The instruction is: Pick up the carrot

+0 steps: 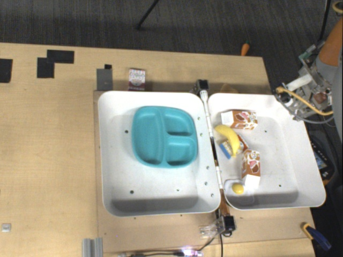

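The right bin holds a yellow banana with a small blue piece by its near end. An orange-brown sliver pokes out from under the banana's right side; I cannot tell if this is the carrot. Two brown-and-white packets lie there too, one at the far side and one nearer, with a small yellow item at the near wall. My gripper hangs above the bin's far right corner, well right of these things, its tip end blurred among cables.
The left bin carries a teal divided plate. A small patterned cube and a dark block stand on the bench behind the left bin. The right half of the right bin's floor is bare.
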`<act>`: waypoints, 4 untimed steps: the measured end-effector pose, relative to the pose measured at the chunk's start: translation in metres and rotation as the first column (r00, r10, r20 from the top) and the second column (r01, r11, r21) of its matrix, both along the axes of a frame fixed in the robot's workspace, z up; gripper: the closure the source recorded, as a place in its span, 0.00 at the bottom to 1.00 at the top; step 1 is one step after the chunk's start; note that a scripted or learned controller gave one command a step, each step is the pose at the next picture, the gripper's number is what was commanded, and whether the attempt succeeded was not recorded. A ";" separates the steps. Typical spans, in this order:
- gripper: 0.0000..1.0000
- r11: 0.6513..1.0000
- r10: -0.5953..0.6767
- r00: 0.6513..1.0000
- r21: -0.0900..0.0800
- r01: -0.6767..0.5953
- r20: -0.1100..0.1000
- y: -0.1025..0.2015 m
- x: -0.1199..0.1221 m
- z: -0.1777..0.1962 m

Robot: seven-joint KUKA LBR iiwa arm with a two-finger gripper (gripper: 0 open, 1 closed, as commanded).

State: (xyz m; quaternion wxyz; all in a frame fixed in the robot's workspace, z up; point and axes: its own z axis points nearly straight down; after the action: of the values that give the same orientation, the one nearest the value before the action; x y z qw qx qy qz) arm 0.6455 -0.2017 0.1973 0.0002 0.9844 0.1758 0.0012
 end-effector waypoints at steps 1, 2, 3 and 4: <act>1.00 0.993 -0.117 0.993 0.002 0.117 -0.001 -0.004 -0.057 0.030; 1.00 0.992 -0.123 0.992 0.000 0.123 -0.001 -0.005 -0.145 0.064; 1.00 0.975 0.220 0.975 -0.006 -0.220 0.007 -0.005 -0.157 0.185; 0.00 0.975 0.221 0.975 -0.004 -0.221 0.003 -0.004 -0.157 0.183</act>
State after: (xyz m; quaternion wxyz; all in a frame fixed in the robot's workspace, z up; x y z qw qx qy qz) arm 0.4888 -0.2060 0.3799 0.0021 0.9588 0.2841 0.0024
